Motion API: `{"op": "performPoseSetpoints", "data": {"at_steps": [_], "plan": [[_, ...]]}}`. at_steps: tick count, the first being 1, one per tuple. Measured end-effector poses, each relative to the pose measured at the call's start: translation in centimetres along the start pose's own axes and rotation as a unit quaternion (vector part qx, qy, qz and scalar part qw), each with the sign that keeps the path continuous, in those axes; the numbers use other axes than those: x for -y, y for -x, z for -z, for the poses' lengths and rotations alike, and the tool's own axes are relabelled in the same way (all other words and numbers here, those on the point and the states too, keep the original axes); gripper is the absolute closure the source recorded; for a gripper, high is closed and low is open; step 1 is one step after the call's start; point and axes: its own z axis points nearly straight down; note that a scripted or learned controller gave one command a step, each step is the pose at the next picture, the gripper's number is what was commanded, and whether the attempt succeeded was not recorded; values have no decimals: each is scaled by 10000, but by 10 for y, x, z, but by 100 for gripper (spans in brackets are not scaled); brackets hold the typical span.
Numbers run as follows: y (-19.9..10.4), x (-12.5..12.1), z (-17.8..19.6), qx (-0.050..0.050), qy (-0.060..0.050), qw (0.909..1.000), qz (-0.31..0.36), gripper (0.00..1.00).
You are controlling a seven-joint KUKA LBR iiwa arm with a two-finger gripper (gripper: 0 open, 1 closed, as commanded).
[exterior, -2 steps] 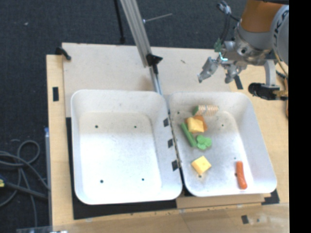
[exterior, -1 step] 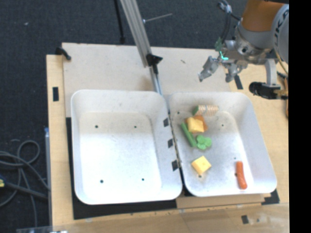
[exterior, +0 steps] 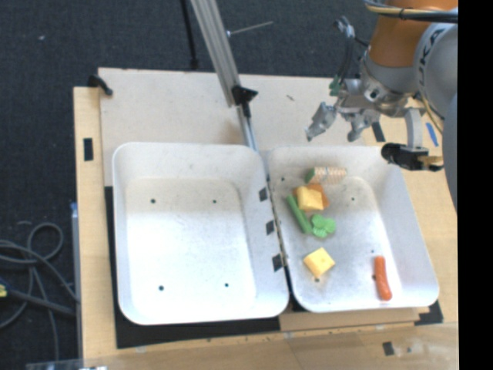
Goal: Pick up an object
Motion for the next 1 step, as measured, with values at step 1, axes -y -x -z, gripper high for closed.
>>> {"op": "performPoseSetpoints", "data": {"at_steps": [1], "plan": [[-3, 5, -44, 0, 1, 10000, -17, 0]]}}
